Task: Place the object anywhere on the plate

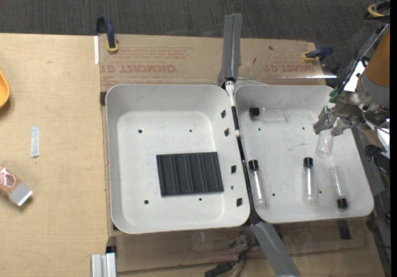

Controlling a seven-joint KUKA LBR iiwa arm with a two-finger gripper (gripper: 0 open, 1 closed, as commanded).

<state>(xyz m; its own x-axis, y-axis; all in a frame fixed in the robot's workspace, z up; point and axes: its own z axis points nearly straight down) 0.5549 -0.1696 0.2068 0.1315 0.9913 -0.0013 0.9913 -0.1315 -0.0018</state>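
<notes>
A dark ridged plate [189,173] lies flat in the middle of the left bin [124,114]. Over the right side of the right bin [291,99], my gripper [330,126] is shut on a clear tube [324,144]. The tube hangs down from between the fingers, above the bin floor. The gripper is far to the right of the plate, across the divider between the bins.
Several clear tubes with black caps lie in the right bin: one at the back left [270,113], one at the front left [255,181], one in the front middle [307,180]. Another tube [338,190] lies front right. A metal post [231,46] rises behind the bins.
</notes>
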